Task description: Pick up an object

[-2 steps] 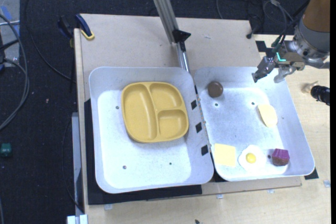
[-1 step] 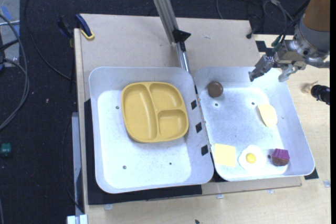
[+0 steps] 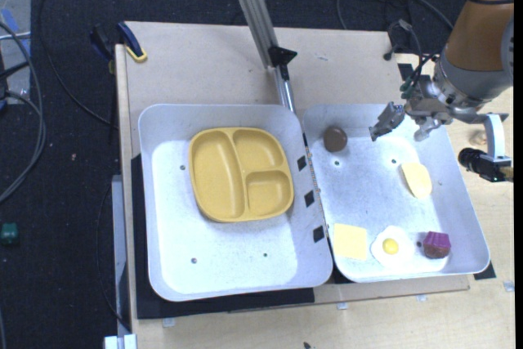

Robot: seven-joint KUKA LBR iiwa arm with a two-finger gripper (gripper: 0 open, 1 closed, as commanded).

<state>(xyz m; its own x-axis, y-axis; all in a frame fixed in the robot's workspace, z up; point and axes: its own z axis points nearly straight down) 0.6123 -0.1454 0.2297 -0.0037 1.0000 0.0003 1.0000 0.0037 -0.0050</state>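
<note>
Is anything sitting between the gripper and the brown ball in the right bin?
Nothing visible. The gripper hangs over the right bin's far end, with the brown ball to its left; what lies between them is bare bin floor. The yellow wedge, cheese square, fried egg and purple piece lie nearer the camera.

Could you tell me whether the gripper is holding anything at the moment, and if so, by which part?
Nothing is held. The two-finger gripper hangs open over the far edge of the right white bin, with no object between its fingers.
</note>
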